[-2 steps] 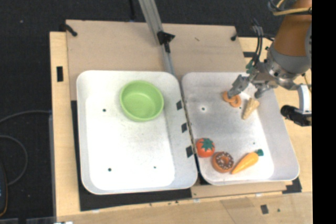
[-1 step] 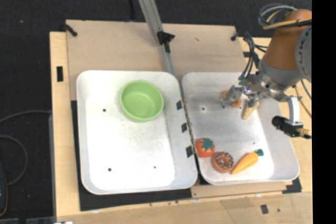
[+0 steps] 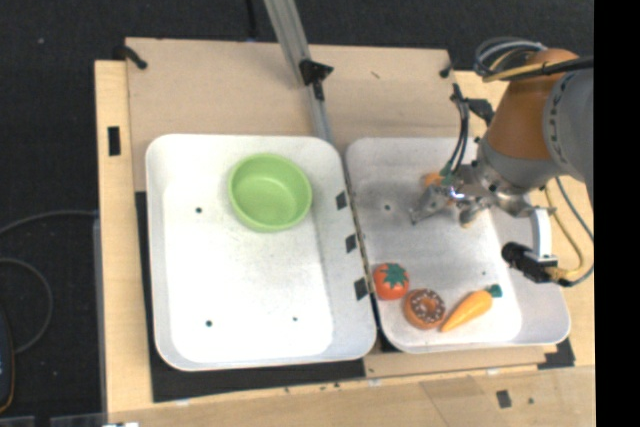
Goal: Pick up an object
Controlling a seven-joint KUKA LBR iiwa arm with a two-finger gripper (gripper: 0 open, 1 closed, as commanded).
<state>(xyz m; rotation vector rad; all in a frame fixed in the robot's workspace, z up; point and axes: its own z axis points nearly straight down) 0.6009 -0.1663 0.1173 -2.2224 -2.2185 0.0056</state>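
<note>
I get one fixed overhead cam, slanted down, mid-distance, framing both white bins (image 3: pixel 160 215) and the whole bench (image 3: pixel 220 95); arm (image 3: pixel 540 120) enters right.

The arm (image 3: pixel 560 120) is grey, rounded and thick, with a broad orange band (image 3: pixel 520 115) above the wrist; dark and pale cables (image 3: pixel 505 50) loop over the top of that band; more thin cables run down to the gripper (image 3: pixel 440 202), a small metallic grey assembly; a white bracket (image 3: pixel 541 235) with a black fitting sits beside the wrist.

Green bowl (image 3: pixel 270 193) in L bin (image 3: pixel 180 315); tomato (image 3: pixel 390 281), donut (image 3: pixel 425 308), carrot (image 3: pixel 468 308) in R bin (image 3: pixel 400 165).
</note>
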